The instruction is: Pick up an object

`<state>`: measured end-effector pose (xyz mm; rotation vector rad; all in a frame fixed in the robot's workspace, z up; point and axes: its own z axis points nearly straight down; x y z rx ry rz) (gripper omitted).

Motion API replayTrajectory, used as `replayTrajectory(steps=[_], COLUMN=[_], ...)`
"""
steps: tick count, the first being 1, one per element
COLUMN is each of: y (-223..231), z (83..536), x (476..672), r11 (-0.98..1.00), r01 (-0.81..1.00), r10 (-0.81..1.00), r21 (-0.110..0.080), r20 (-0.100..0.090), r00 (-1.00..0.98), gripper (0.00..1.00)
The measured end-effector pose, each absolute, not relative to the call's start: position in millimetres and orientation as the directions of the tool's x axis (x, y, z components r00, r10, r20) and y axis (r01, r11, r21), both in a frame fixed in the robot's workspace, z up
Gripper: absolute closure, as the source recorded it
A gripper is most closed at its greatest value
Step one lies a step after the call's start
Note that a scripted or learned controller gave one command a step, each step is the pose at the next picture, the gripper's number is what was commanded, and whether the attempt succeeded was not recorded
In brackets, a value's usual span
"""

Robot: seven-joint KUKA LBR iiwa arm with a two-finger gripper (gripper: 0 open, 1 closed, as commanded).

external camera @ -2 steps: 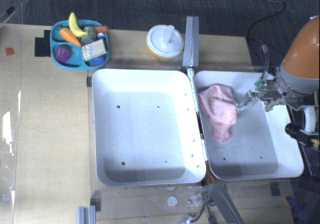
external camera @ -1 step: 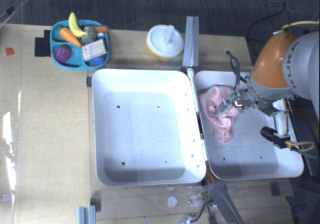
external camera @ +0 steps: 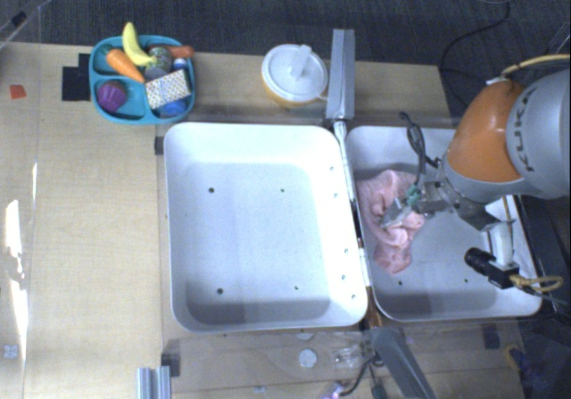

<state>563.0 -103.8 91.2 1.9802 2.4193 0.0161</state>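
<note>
Camera view from above the bench: we have our gripper (external camera: 399, 212) down on the crumpled pink cloth (external camera: 391, 220) in the right bin (external camera: 464, 295), beside the wall it shares with the left bin (external camera: 259, 228). Whether the jaws are apart or together, we cannot tell. By our reading the pick is under way, the cloth not yet lifted.

Light wood worktop (external camera: 80, 254) carries two white bins side by side: left bin (external camera: 259, 228), right bin (external camera: 446, 299). Behind them a blue sectioned tray (external camera: 134, 112) and a white-lidded container (external camera: 294, 74).
</note>
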Motion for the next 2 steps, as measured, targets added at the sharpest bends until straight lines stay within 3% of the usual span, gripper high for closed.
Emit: replayTrajectory(steps=[1,2], y=[-102.3,-73.8], z=[104.5,187.1], x=[566.7,626.3], r11=[0.199,0.291], r01=[0.980,0.957], r10=[0.980,0.957], r21=[0.028,0.010], r20=[-0.007,-0.004], r00=[-0.199,-0.291], gripper=[1.00,1.00])
